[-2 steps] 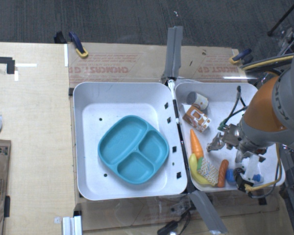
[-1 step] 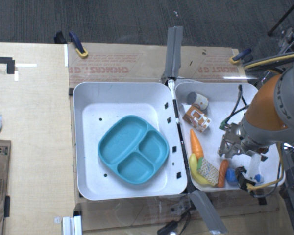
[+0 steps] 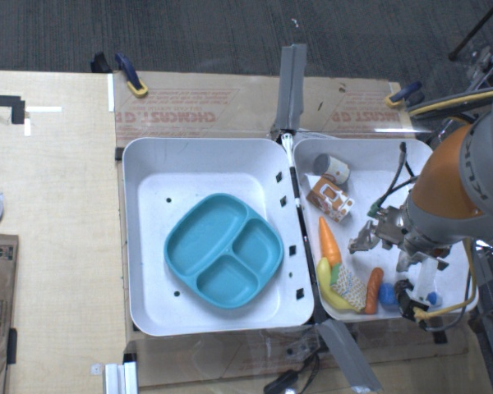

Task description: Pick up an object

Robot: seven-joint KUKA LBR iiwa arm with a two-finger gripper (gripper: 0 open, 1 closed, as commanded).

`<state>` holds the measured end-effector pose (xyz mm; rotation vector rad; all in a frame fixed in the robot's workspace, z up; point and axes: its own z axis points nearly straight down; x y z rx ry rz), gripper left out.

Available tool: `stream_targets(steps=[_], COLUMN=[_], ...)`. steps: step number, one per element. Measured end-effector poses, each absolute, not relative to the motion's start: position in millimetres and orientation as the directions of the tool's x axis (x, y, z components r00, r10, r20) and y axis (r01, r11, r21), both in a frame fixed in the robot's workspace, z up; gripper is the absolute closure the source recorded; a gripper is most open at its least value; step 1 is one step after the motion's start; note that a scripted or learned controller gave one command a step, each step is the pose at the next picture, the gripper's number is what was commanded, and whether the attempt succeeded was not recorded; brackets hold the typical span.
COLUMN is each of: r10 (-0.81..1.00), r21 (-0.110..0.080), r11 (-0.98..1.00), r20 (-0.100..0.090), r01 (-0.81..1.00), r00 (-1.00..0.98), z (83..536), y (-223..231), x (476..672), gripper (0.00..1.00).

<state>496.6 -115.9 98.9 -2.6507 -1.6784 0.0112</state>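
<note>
Glossy blue three-compartment plate, smooth tapered orange carrot, curved yellow banana

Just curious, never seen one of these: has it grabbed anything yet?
Not that I can see. The gripper hangs over the right bin, above the toy food. The carrot, banana and sausage lie on the floor. Grasping and lifting remain.

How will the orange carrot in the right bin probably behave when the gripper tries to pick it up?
The carrot looks smooth and glossy, so it may slip. Its tapered, rounded shape suggests it could roll or pivot if pushed. It looks like a light, stiff toy, and it lies close to the banana, which may be nudged.
</note>
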Motion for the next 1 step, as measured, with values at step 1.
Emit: stream_targets(steps=[1], r10=[0.919], r21=[-0.003], r11=[-0.395], r20=[-0.002], r01=[0.919], r00=[0.395], z=[90.8], y=[-168.6], x=[524.1], gripper=[0.00])
